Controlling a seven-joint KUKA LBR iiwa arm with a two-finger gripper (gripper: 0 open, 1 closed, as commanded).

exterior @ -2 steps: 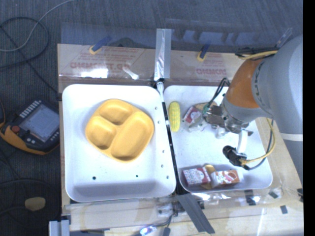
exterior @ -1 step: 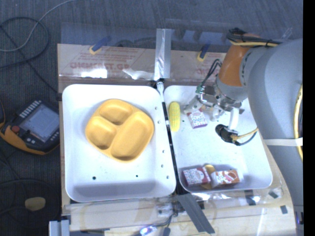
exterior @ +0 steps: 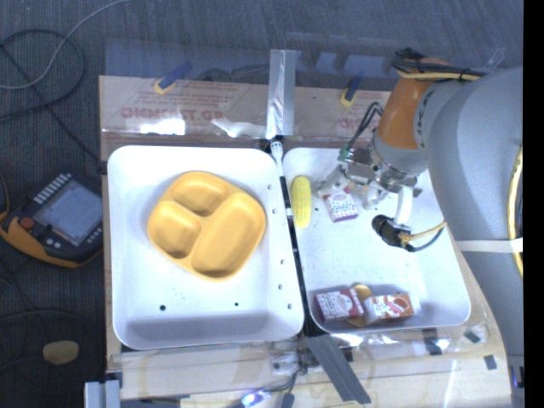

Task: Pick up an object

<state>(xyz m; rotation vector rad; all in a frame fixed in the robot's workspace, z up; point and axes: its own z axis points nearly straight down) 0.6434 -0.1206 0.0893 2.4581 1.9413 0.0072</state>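
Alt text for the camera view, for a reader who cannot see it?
The arm's hand hangs low in the right bin, over a small red-and-white packet beside a corn cob. Two more packets lie near its front wall; the left bin holds a yellow divided plate.

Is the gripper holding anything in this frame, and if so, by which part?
Cannot be told. The gripper sits low over the small pink-and-white packet in the right bin, but no grip shows.

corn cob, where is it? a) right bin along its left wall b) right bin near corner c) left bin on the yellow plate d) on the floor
a: the corn cob lies in the right bin, against its left wall, apart from the yellow divided plate in the left bin.
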